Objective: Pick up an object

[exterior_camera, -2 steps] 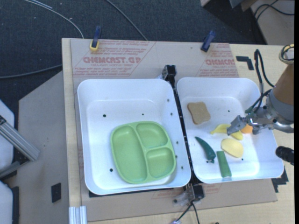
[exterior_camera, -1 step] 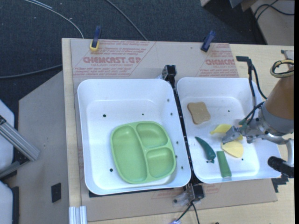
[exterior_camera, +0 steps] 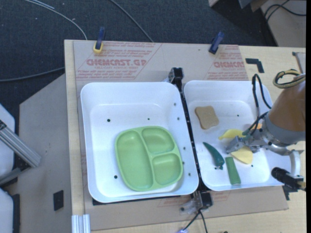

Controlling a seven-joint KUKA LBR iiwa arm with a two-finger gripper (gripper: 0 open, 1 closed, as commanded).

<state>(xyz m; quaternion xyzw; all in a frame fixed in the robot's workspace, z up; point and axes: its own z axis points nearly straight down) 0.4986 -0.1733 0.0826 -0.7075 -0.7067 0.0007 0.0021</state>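
The gripper (exterior_camera: 241,142) sits low in the right bin (exterior_camera: 214,89), between yellow pieces (exterior_camera: 243,156); jaws state cannot be told.

Bench (exterior_camera: 73,130) under two white bins (exterior_camera: 97,110)

Arm (exterior_camera: 291,115) cut off at right edge; gripper (exterior_camera: 241,143) partly hides yellow piece (exterior_camera: 243,155).
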